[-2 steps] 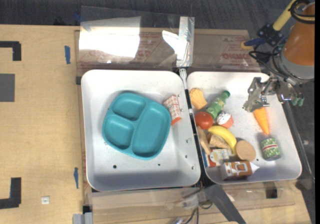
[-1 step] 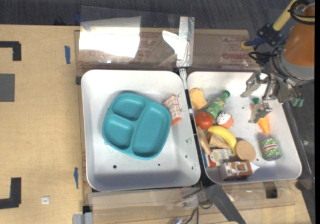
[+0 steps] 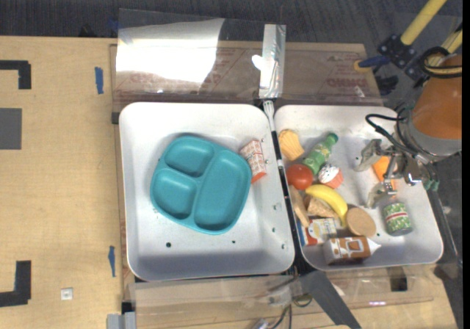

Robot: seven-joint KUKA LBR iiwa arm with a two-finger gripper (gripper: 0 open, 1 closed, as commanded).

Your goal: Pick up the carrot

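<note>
Front of R bin: juice carton (image 3: 347,249), pea can (image 3: 396,218), cookie (image 3: 360,221).
Mid: banana (image 3: 328,199), tomato (image 3: 299,176).
Carrot (image 3: 381,167): R bin, between gripper (image 3: 380,171) fingers.
Claw: clenched on carrot.
L bin (image 3: 147,247): teal plate (image 3: 200,183).

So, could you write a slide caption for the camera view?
Gripper over an orange item, likely the carrot, in the right bin; teal divided plate in the left bin.

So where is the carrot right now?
The carrot lies in the right bin, near its right side, right at the end effector, just above the can of peas.
</note>
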